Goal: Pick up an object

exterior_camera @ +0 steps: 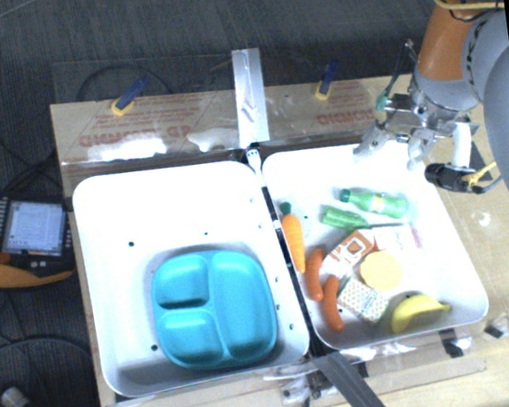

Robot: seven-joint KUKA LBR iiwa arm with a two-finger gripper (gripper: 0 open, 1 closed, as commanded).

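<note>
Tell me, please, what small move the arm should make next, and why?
Probably shift the gripper toward the green bottle and lower it: it hovers over the right bin's far corner holding nothing, and the bottle is the nearest object.

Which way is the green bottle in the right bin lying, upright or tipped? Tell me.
Tipped. The green bottle lies on its side on the floor of the right bin, its long side showing, running roughly left to right, above the small boxes.
</note>
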